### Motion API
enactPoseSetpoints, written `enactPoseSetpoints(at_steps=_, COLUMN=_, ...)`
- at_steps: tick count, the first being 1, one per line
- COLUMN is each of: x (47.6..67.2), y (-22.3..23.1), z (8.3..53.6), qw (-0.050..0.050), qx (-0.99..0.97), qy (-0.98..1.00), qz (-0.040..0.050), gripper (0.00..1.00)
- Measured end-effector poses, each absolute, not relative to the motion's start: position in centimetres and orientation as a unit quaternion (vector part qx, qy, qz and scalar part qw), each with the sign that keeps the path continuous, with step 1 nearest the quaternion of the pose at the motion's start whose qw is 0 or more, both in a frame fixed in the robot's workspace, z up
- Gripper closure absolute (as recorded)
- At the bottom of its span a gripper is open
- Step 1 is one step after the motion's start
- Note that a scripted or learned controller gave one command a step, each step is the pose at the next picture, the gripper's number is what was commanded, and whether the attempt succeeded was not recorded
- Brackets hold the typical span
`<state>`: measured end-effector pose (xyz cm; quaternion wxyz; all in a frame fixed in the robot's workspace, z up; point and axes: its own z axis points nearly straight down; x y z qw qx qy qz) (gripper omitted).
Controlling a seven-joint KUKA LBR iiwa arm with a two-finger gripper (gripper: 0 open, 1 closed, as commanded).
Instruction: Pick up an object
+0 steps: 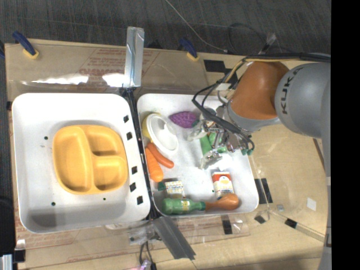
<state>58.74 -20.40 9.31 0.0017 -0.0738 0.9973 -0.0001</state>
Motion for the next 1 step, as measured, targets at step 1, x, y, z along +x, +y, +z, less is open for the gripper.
enactPoseSetpoints(at_steps=1, x=60.26, y=-20.63, z=9.43, qw=0.003, qx=-0.040, qy=0.999, qz=-0.0006, gripper=0.00)
